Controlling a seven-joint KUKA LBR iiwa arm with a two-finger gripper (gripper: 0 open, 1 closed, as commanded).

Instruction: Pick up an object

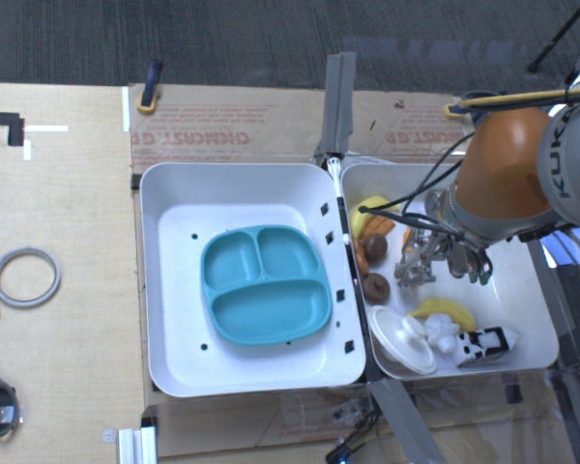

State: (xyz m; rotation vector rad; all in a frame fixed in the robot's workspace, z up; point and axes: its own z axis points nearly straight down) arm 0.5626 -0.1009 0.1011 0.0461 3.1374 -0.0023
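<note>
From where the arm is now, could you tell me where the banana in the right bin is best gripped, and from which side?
Probably from straight above, fingers closing across the narrow width at mid-length of the banana. It lies flat and curved in the right bin, with white objects crowding its near side, so a side approach looks blocked.

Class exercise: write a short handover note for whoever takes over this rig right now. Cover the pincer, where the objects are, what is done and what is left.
Pincer: hanging low over the middle of the right bin; nothing visibly held.
Right bin contents: a yellow fruit and two brown items along its left wall, a banana, a white bowl and a black and white item toward the near edge.
Left bin: a teal divided plate lying flat.
Done: arm positioned over the right bin.
Left: close on an object and lift it.
</note>
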